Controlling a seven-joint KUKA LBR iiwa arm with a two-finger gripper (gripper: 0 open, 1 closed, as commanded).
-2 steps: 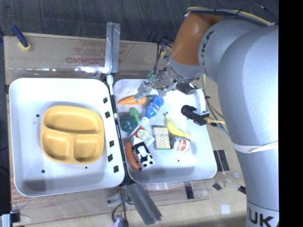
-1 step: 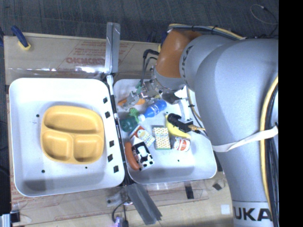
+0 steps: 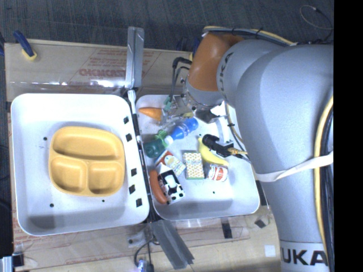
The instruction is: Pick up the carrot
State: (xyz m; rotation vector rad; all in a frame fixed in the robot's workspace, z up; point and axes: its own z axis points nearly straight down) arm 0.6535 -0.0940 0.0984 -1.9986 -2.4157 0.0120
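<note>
I'm down in the right bin [image 3: 238, 200], at its far end, and my gripper [image 3: 173, 107] is low over the clutter there. The carrot [image 3: 151, 113] lies just to my left as the camera sees it, hard up near the far-left corner of this bin, close to the divider between the two bins. Its long axis runs roughly across the bin, thick end toward the divider, taper pointing back at me. How wide my jaws stand, I cannot tell; the wrist hides that. Just nearer the camera sits the blue bottle [image 3: 182, 129], and that's the crowding risk. So the call is a short sideways shift toward the divider, with the jaws set across the carrot's length, I judge. The yellow tray [image 3: 87, 159] in the left bin stays out of this.
</note>
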